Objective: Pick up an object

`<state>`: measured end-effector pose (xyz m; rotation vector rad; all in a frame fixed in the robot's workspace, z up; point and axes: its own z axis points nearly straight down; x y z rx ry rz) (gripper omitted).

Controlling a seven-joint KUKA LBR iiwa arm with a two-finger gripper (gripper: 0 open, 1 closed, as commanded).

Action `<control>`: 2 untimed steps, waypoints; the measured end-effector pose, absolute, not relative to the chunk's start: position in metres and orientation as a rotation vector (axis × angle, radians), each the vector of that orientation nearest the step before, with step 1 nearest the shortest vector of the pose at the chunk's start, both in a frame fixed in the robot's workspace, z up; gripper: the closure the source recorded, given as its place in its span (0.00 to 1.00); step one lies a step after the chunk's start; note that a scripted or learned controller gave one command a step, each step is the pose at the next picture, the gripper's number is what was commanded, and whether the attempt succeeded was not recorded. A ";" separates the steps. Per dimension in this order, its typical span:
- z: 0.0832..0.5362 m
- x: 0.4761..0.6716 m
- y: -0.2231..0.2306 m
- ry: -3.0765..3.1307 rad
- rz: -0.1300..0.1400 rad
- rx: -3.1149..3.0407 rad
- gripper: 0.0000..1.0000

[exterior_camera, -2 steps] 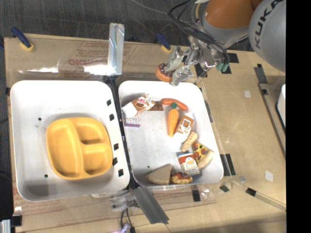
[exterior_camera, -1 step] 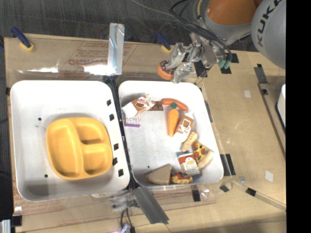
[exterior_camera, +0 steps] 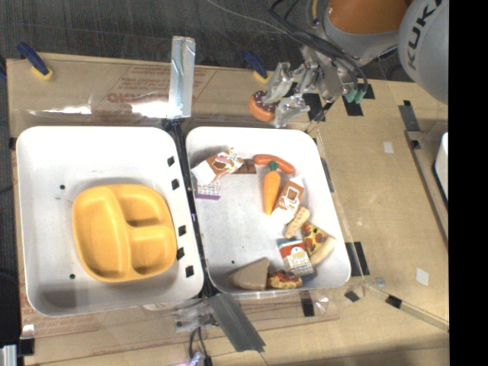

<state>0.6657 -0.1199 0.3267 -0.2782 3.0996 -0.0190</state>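
Pizza slice [exterior_camera: 317, 242] lies in the right bin [exterior_camera: 229, 235], well apart from raised jaws.

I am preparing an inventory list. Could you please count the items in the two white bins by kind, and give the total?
Yellow divided tray: 1
Carrot: 1
Sausage: 1
Pizza slices: 2
Small printed packets and cartons: 4
Cracker: 1
Tan wedge: 1
Total: 11
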 end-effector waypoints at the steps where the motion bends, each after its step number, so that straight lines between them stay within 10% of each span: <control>1: 0.338 0.667 -0.119 3.095 -0.022 -0.280 1.00; 2: 0.349 0.668 -0.119 3.091 -0.025 -0.283 1.00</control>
